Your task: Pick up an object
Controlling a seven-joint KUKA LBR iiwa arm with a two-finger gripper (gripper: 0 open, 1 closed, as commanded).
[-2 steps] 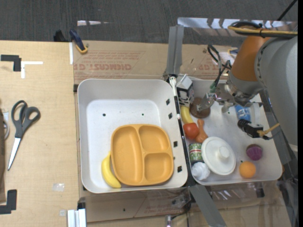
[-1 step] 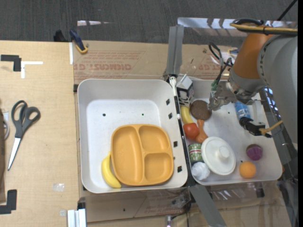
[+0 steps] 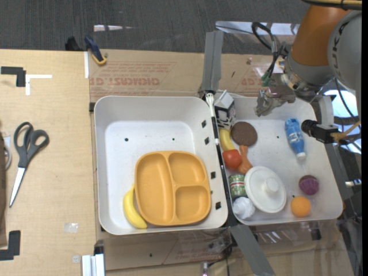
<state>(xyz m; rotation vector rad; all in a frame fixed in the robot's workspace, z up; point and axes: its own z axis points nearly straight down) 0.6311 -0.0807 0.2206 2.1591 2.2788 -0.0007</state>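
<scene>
My gripper [image 3: 269, 104] hangs over the far end of the right bin [image 3: 330, 171], above its white floor. It is right of a small black-and-white carton [image 3: 224, 108] and up-left of a blue bottle [image 3: 295, 137]. Nothing shows in its grasp. Just below it lies a brown disc [image 3: 244, 133], with a banana [image 3: 226, 138], a red tomato [image 3: 232, 158] and a carrot [image 3: 246, 161] along the left wall. Nearer the front sit a green can [image 3: 236, 184], a white lidded bowl [image 3: 265, 188], a purple ball [image 3: 309, 184] and an orange [image 3: 301, 206].
The left bin [image 3: 115, 131] holds a yellow divided plate [image 3: 172, 187] with a second banana [image 3: 131, 209] tucked beside it. Scissors [image 3: 26, 148] lie on the wooden bench at far left. A blue clamp [image 3: 95, 49] sits at the back, by the cardboard sheet [image 3: 144, 76].
</scene>
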